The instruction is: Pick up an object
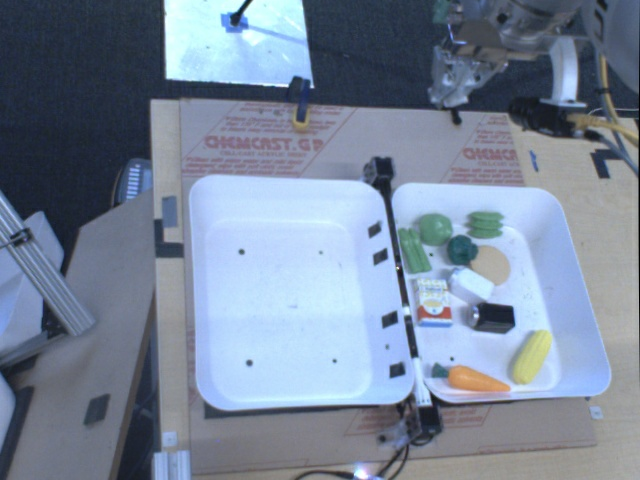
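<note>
We see the end effector (458, 80) raised at the top of the view, beyond the far edge of the right bin (575, 268). In that bin lie a carrot (478, 378), a corn cob (531, 356), a black block (493, 317), a small carton (433, 301) and several green pieces. The left bin (290, 288) sits beside it on the desk (170, 298).

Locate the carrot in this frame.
The carrot lies in the right bin, at its near edge, left of the corn and below the black box.
</note>
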Controlling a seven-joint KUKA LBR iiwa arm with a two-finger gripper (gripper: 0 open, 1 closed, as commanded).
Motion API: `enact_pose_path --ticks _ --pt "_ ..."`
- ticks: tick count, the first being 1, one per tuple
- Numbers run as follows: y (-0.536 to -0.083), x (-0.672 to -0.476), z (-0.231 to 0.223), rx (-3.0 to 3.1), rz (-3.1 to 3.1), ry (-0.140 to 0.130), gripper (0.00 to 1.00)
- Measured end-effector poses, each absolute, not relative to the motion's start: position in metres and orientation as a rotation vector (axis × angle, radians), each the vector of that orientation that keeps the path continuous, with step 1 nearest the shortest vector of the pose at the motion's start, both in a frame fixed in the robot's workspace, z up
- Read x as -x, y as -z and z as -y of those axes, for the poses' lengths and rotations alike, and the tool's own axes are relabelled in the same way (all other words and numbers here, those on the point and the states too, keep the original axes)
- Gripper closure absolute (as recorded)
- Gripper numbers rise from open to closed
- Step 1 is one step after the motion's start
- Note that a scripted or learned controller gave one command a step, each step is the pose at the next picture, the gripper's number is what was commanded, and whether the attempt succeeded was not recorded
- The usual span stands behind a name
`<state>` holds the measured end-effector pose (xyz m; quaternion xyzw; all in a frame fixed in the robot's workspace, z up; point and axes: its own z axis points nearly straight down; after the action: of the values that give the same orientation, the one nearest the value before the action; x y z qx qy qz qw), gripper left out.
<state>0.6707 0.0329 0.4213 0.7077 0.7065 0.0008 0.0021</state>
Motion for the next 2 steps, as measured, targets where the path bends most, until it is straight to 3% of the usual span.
enact_pose_path --ticks 1,2 --pt "-0.348 -0.547 -0.157 -2.21 -2.249 0.01 1.0" --pt "-0.363 -0.554 -0.149 -2.215 -2.227 -0.004 1.0"
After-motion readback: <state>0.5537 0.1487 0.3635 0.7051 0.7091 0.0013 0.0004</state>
